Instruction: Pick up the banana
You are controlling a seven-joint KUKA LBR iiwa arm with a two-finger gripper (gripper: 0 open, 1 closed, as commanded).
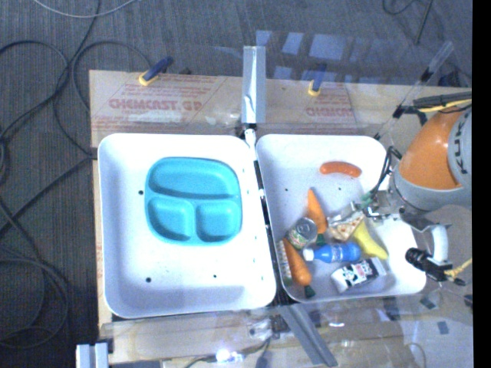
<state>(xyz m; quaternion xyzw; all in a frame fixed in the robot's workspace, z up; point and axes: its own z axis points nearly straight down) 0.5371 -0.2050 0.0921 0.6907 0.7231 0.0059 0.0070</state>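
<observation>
The yellow banana (370, 244) lies in the right bin (288, 159), near its right wall, between a blue bottle (334, 253) and the arm. My gripper (366, 208) hangs low over the bin just above and slightly behind the banana. It comes down from the grey wrist under the orange band (428, 162). I cannot see how it stands around the banana, and the banana appears to rest on the bin floor.
Crowded around the banana are a carrot (316, 208), a can (304, 232), a second carrot (296, 264), a black-and-white carton (357, 273) and a tan object (346, 223). An orange sausage (340, 169) lies further back. The left bin (115, 205) holds a blue divided tray (195, 200).
</observation>
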